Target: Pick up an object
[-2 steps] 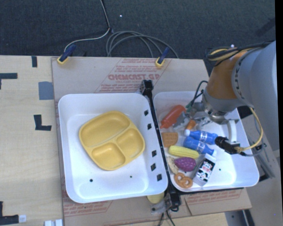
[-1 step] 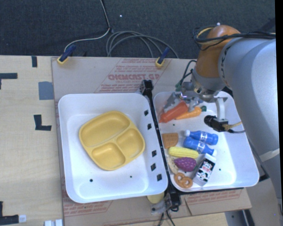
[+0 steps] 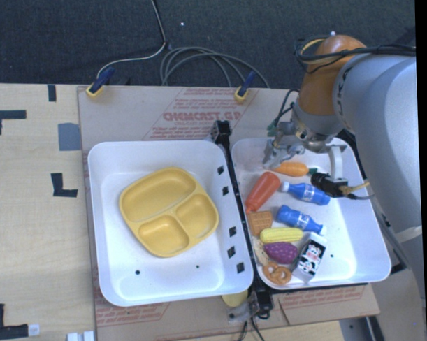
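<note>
My gripper [image 3: 278,151] hangs over the far end of the right bin [image 3: 356,263], just above and left of a small orange carrot [image 3: 292,169]. Nothing can be seen held in it. Below it lie a red-orange toy vegetable [image 3: 262,190], two blue bottles [image 3: 307,193] [image 3: 298,218], a tan cracker [image 3: 259,221], a yellow corn cob [image 3: 280,235], a purple grape bunch [image 3: 281,252], a pretzel [image 3: 278,274] and a black-and-white carton [image 3: 311,259].
The left bin [image 3: 108,261] holds a yellow divided plate [image 3: 169,210]. A black divider with clips [image 3: 230,201] runs between the bins. The grey arm [image 3: 379,111] with its orange band covers the right side, and cables [image 3: 196,62] loop behind the bins.
</note>
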`<state>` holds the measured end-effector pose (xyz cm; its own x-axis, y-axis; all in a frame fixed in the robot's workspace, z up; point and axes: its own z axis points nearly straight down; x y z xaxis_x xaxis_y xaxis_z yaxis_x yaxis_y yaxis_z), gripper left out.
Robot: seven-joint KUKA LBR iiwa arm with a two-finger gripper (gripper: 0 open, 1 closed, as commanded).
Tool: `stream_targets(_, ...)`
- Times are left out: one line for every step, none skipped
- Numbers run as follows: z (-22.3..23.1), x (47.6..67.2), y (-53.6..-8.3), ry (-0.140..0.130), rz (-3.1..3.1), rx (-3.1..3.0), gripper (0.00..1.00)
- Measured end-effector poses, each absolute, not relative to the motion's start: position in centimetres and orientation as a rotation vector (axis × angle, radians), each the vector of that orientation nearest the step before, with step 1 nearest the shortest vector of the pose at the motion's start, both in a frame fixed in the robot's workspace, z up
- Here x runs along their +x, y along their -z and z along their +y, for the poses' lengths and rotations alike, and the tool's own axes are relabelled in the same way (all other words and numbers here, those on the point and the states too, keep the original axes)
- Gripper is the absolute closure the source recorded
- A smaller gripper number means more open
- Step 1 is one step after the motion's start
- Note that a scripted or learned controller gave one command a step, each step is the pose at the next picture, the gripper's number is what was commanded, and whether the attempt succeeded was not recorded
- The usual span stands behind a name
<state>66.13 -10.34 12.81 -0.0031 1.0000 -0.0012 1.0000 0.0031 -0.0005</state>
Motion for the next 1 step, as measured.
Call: stream_targets(-10.35,66.12,-12.75,0.003,2.224,2.218,0.00)
